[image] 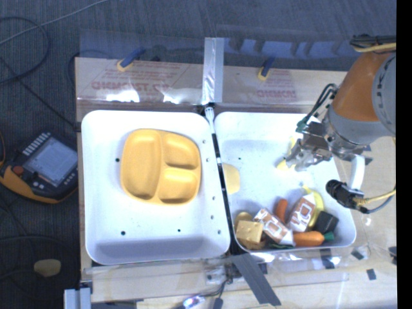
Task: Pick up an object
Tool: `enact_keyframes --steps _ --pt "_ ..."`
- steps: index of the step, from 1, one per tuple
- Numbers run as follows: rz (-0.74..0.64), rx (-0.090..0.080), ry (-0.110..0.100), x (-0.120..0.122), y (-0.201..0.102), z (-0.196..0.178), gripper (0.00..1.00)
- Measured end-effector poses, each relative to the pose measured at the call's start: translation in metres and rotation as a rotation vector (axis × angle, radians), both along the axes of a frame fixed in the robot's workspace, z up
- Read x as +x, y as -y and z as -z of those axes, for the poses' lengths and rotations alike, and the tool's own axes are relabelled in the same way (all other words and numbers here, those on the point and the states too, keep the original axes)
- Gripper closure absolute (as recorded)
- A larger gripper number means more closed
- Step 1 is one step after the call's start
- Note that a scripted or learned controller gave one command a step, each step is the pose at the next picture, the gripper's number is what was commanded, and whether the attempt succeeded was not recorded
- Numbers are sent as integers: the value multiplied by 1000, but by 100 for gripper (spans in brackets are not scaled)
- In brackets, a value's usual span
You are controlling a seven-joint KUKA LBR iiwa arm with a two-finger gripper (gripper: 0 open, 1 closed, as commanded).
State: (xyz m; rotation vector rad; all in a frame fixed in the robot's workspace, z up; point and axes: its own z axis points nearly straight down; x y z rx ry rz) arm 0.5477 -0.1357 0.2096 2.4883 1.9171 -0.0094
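Observation:
My gripper [297, 158] hangs over the upper right part of the right bin [257, 124], above bare white floor. A small yellowish bit [281, 163] shows just left of its tip; I cannot tell what it is. Toy food is piled in that bin's front corner, below the gripper: a red-and-white carton [300, 214], a second carton [273, 224], an orange carrot [308, 239], a tan block [250, 232], a yellow piece [313, 198] and a black piece [325, 222]. A pale yellow disc [230, 177] lies against the bin's left wall.
The left bin [109, 237] holds a yellow divided plate [161, 166]. A black cable and connector [341, 193] hang off the wrist over the right bin's right rim. A handheld control pad [42, 166] lies on the floor at far left.

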Motion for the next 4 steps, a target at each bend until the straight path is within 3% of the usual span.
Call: enact_keyframes --steps 1,2,3,4 --pt "0 0 0 0 0 0 0" --pt "-61 2 3 -44 47 92 0" --pt "-366 8 24 -17 57 110 0" --pt "-495 -1 14 53 32 120 0"
